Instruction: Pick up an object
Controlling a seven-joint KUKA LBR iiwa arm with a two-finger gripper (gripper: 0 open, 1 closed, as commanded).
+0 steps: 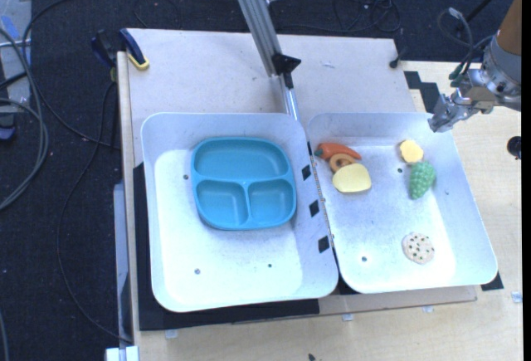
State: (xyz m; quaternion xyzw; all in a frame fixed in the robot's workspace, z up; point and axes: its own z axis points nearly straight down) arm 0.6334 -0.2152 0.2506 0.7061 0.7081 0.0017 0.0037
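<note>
My gripper hangs over the far right corner of the right bin, and I cannot tell how it stands. Nothing is in it. The yellow piece lies nearest, just below and to its left. The green grapes lie beyond that, the cookie well apart, lower still.

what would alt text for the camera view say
Two white bins sit side by side: the left bin holds a blue divided tray, the right bin a carrot, two yellow pieces, green grapes and a cookie. The gripper hovers at its upper right edge.
</note>
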